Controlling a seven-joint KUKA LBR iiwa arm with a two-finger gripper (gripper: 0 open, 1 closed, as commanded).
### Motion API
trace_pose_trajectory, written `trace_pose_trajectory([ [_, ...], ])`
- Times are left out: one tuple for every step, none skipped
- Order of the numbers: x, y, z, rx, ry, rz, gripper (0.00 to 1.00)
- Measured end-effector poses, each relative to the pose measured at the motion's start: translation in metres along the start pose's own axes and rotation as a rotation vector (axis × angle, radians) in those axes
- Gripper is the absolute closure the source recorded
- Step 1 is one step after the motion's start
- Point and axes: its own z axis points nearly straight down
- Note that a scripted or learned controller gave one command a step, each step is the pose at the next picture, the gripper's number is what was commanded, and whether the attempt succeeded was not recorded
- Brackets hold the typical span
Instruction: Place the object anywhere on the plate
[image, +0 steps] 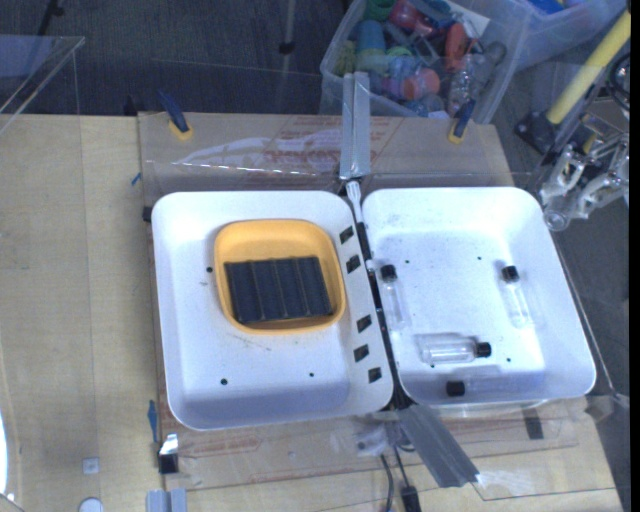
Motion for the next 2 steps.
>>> trace_pose_trajectory([
  [-0.0003,-0.0001,-0.0347,-0.001,0.000,-0.235,1.00],
  [-0.0003,0.0002,-0.0420,-0.003,-0.001,-0.549,1.00],
])
